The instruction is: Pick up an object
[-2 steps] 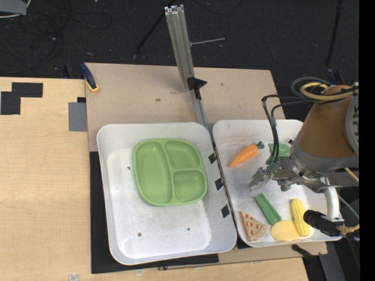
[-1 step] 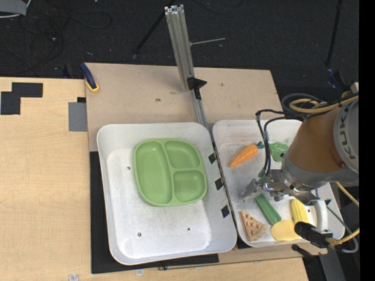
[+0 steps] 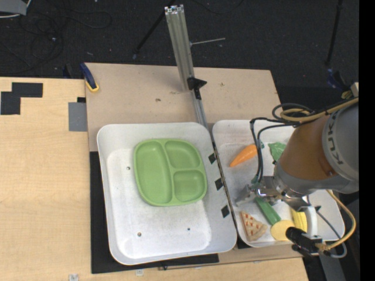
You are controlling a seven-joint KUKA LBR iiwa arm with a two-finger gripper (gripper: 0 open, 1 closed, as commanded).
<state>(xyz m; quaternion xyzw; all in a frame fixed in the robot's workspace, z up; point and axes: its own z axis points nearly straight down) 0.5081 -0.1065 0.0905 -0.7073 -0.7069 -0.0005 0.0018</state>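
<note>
Arm reaches in from the right, low over the right bin. Pincer sits right above a green stick-shaped toy; can't tell how far it is open or whether it grips anything, wrist blocks the view. Around it in that bin: orange carrot up-left, pizza slice near the front wall, yellow corn and a yellow piece beside the stick, green item partly hidden by the arm. Left bin holds a green divided plate. White lettering on the arm, cut off, unreadable. Table pale wood.
</note>
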